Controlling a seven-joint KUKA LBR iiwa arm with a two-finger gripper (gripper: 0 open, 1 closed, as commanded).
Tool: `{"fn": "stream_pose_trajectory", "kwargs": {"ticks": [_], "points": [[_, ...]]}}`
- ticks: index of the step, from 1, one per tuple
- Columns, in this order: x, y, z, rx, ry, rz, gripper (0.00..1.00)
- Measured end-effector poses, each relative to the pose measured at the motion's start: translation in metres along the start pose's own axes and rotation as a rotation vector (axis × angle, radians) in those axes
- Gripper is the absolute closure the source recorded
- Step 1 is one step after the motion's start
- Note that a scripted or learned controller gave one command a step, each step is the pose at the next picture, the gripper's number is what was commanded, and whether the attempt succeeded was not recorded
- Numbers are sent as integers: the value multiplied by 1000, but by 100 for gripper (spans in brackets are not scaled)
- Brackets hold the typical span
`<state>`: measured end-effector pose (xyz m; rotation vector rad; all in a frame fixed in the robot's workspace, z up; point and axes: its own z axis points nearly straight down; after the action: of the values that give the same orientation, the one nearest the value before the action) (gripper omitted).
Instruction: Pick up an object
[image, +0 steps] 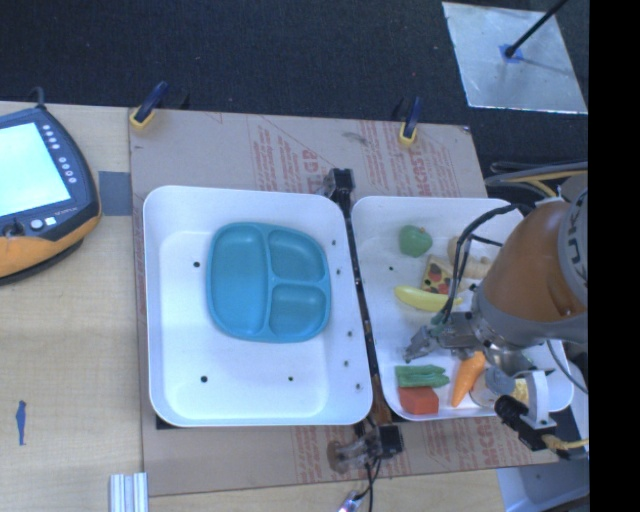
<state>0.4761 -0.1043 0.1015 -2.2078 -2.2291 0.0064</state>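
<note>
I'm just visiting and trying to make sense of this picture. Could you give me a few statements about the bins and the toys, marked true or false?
1. The blue divided plate lies in the left bin. True.
2. The banana lies on the blue plate. False: it lies in the right bin.
3. The carrot lies in the right bin, beside the arm. True.
4. The green round toy sits in the left bin. False: it sits near the right bin's far edge.
</note>
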Motion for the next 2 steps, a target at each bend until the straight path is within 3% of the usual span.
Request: {"fn": "stream_pose_trajectory", "kwargs": {"ticks": [2], "points": [[-13, 0, 10, -3, 0, 2, 0]]}}
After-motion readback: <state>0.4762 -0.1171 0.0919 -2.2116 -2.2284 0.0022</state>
